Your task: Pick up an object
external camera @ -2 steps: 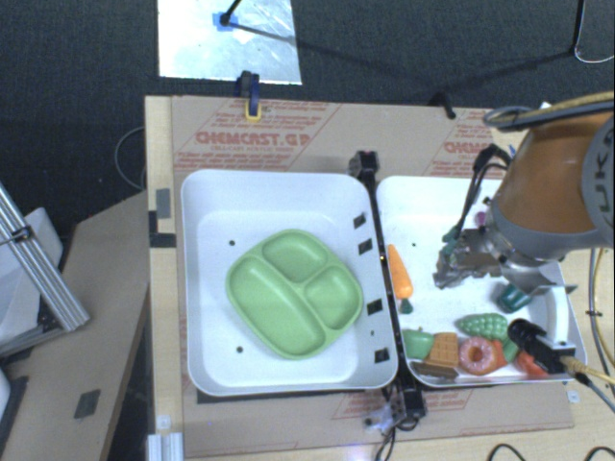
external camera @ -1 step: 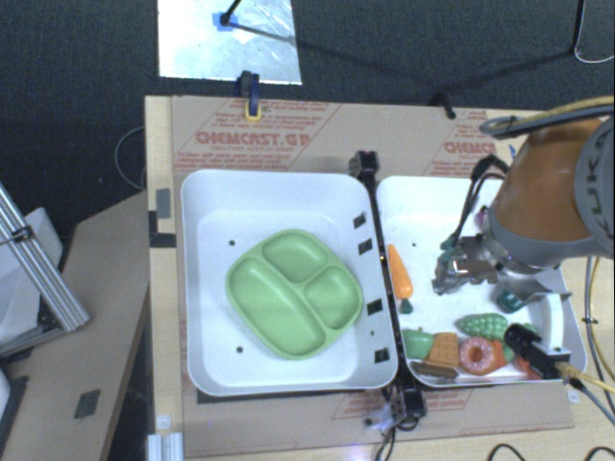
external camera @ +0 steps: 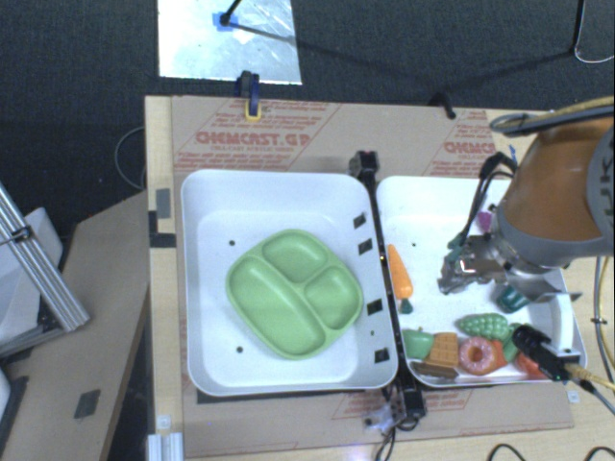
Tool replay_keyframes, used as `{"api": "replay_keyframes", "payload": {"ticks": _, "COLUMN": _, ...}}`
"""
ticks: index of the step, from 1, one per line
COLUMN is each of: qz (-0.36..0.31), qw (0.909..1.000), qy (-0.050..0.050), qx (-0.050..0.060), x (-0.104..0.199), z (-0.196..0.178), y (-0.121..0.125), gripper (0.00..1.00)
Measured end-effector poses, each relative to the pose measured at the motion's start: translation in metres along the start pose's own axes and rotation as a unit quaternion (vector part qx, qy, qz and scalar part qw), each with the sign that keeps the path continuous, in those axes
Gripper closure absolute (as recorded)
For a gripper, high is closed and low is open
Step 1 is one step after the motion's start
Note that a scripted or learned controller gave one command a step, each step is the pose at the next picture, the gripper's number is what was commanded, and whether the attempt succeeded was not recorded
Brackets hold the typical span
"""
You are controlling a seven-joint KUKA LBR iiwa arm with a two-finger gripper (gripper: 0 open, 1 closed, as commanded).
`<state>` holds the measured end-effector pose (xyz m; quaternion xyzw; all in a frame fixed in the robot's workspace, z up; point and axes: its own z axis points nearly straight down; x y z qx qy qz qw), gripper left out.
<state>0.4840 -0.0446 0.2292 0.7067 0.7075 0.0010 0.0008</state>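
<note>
I've got the gripper (external camera: 461,269) hovering over the right bin (external camera: 428,200), toys piled along its near edge: carrot (external camera: 399,273), donut (external camera: 477,355), green bumpy thing (external camera: 485,327). Can't tell how the jaws stand, too blurry. I'd drop straight onto something isolated, probably the carrot.

Right bin (external camera: 423,200): an orange carrot (external camera: 400,275) lies lengthwise against the left wall. Along the near wall sit a green piece (external camera: 418,341), a tan waffle-like block (external camera: 444,351), a pink doughnut (external camera: 478,354) and a knobbly green item (external camera: 483,326), closely grouped.
</note>
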Motion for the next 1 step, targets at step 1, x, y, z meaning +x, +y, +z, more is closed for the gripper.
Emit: {"api": "replay_keyframes", "payload": {"ticks": 1, "qz": -0.002, "qw": 1.0000, "qy": 0.000, "qx": 0.001, "x": 0.0097, "z": 0.0146, "y": 0.0076, "gripper": 1.00}}
